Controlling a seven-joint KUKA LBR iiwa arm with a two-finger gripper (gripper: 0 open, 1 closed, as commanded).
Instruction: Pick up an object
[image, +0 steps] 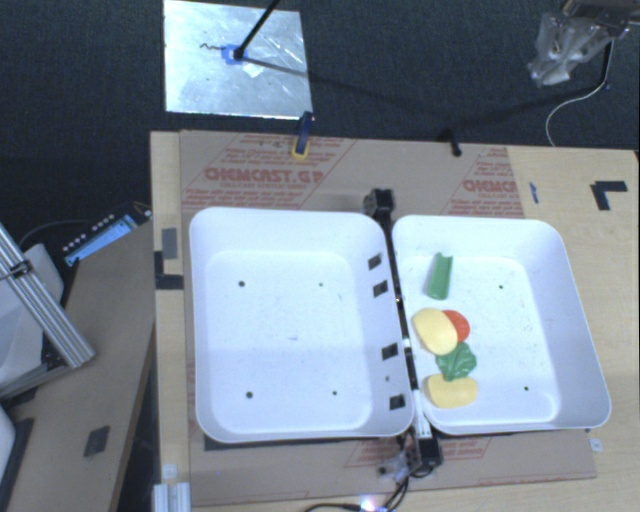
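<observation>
We are finding the green piece (438, 276) lying apart in the right bin (560, 300); it is looking light, stiff and easiest across its narrow sides. The end effector (562, 48) is hanging well away at top right, and we cannot tell its opening.

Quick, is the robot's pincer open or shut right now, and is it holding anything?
Pincer: up in the top right corner, away from both bins, too blurry to tell if open or shut.

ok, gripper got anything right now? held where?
Nothing is held. The gripper is up at the top right, off the bench, with no object at it. All the objects lie in the right bin.
</observation>
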